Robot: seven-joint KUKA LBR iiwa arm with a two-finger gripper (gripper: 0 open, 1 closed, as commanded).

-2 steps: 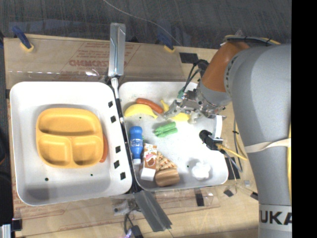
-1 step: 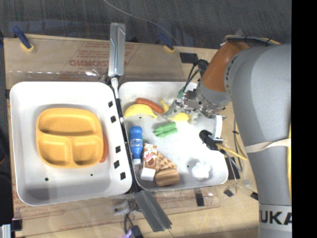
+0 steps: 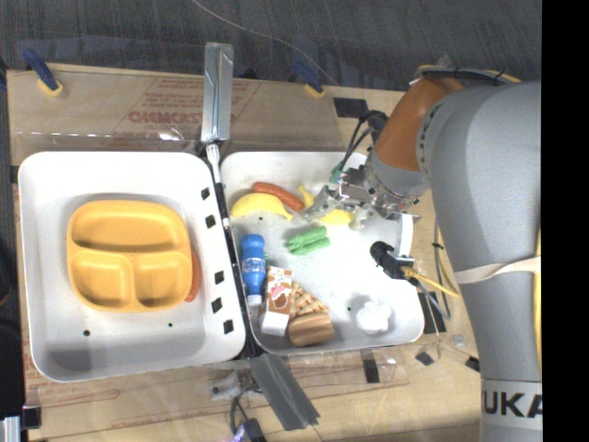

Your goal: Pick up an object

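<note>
- Two white bins are seen side by side on the bench: the left bin [image 3: 55, 339] and the right bin [image 3: 405, 325].
- A yellow divided plate [image 3: 129, 251] is seen lying in the left bin, with an orange-red strip [image 3: 193, 279] pressed against its right edge; what that strip is cannot be made out.
- The arm [image 3: 479, 182] is seen reaching in from the right, and its bulk covers the right rim of the right bin.
- The gripper [image 3: 342, 201] is found low over the upper part of the right bin; how its tips are set cannot be told, since they are lost among metal parts and cables.
- A yellow object [image 3: 336, 217] is seen just under the gripper, mostly hidden, so contact cannot be judged.
- A green toy [image 3: 306, 240] is seen just below and left of the gripper, apart from it.
- A yellow banana [image 3: 259, 206] and an orange-red sausage [image 3: 276, 193] are seen touching near the upper left corner.
- A blue bottle [image 3: 252, 267] is laid along the left wall, above a small carton [image 3: 277, 309] and a brown waffle [image 3: 308, 320].
- A white round thing [image 3: 373, 317] is seen near the lower rim, hard to make out against the white floor.
</note>
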